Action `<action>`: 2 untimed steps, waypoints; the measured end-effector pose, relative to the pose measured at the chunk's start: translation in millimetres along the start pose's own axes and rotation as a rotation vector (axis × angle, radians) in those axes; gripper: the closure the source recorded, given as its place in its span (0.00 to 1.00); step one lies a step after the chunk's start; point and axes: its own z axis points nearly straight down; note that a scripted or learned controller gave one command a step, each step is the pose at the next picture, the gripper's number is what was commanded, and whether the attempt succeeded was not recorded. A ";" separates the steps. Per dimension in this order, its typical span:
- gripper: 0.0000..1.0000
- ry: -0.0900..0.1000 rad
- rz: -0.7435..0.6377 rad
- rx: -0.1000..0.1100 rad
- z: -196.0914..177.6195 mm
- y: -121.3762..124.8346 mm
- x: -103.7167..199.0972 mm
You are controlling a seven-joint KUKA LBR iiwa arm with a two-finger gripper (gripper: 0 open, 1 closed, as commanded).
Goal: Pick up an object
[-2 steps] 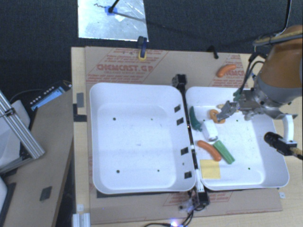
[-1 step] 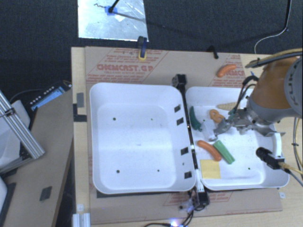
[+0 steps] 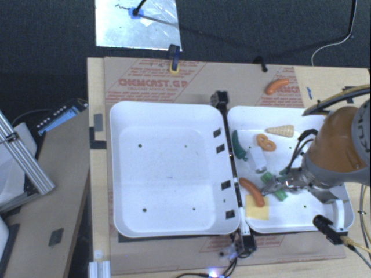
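Claw (image 3: 271, 185) sat low in right bin (image 3: 301, 216), near its left wall. Green toy (image 3: 280, 193) lay right under claw tips; grip unclear. Orange sausage (image 3: 251, 191) just beside. Two sausages counted, other (image 3: 277, 86) outside bin. One yellow block (image 3: 257, 209), one cone (image 3: 280, 131), one pretzel (image 3: 266, 143).
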 end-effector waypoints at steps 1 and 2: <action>1.00 -0.002 -0.005 -0.009 -12.8 4.6 0.8; 1.00 -0.001 -0.003 -0.006 -12.8 -5.9 2.0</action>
